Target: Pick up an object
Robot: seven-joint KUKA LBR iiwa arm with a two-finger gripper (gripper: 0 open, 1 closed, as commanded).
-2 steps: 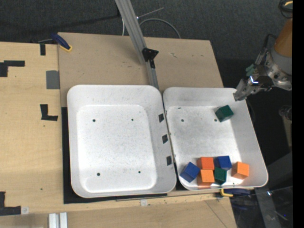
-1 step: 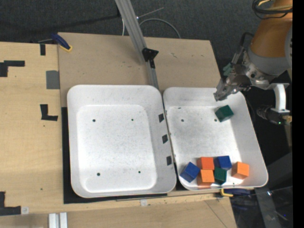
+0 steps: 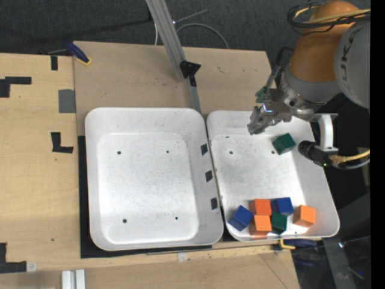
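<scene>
The tool [image 3: 260, 124], finger state indeterminate, hovered near the right bin's [image 3: 240, 122] far edge, requiring descent onto the nearby green block [image 3: 283, 143].

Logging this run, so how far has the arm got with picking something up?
Nothing looks lifted yet. The two-finger gripper hangs over the right white bin, near a dark green block. Still left: closing on a block and raising it. Six other blocks sit clustered at the bin's near edge.
</scene>
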